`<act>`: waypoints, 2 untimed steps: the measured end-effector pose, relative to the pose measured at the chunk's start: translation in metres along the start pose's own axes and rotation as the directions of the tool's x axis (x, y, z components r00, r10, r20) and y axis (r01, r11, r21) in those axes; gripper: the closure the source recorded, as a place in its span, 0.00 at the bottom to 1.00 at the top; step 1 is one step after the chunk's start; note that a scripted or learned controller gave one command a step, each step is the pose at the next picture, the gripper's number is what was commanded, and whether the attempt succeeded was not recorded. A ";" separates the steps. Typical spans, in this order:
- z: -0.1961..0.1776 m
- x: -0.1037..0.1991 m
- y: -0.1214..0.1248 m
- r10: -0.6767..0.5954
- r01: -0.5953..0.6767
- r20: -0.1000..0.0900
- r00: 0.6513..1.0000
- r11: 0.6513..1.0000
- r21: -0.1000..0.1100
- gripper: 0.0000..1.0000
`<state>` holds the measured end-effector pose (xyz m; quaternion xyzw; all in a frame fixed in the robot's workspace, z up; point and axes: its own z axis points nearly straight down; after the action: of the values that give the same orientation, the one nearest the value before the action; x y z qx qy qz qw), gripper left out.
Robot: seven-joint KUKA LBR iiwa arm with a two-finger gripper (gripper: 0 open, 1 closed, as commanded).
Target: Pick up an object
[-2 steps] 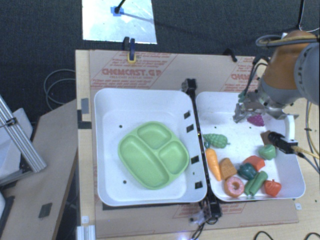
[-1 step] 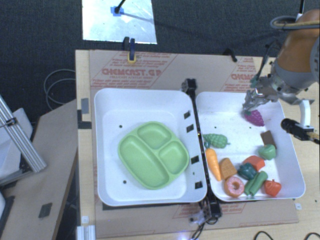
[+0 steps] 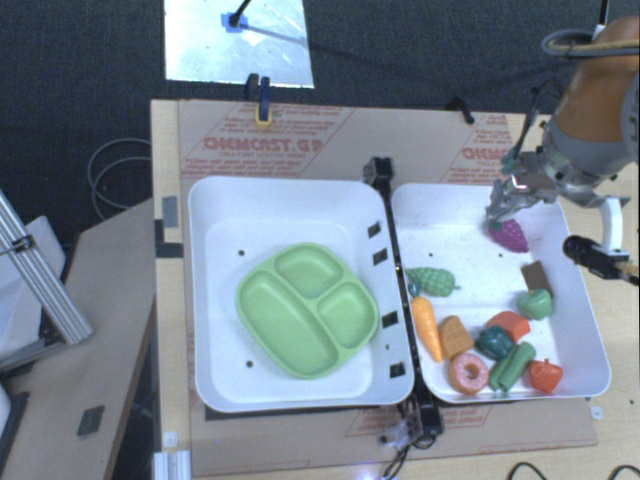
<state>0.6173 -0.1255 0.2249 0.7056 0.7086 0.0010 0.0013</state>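
The right bin (image 3: 470,208) holds several toy foods. A purple bunch of grapes (image 3: 510,235) lies near its far right side. My gripper (image 3: 507,208) hangs just above and slightly behind the grapes, at or very near their top. The grey arm with its orange band (image 3: 595,98) comes in from the upper right. I cannot see whether anything is gripped.
Along the right bin's front lie a green knobbly vegetable (image 3: 430,282), a carrot (image 3: 427,328), a donut (image 3: 468,372), a cucumber (image 3: 510,365), a green pepper (image 3: 535,303), a brown block (image 3: 533,274) and a red piece (image 3: 545,375). The left bin (image 3: 230,208) holds a green divided plate (image 3: 307,310).
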 end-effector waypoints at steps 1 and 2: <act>-0.010 0.015 -0.046 0.003 -0.003 -0.001 1.000 1.000 0.003 1.00; -0.006 0.047 -0.094 0.000 0.000 -0.002 1.000 1.000 0.005 1.00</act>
<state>0.5233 -0.0788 0.2304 0.7054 0.7088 -0.0001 -0.0013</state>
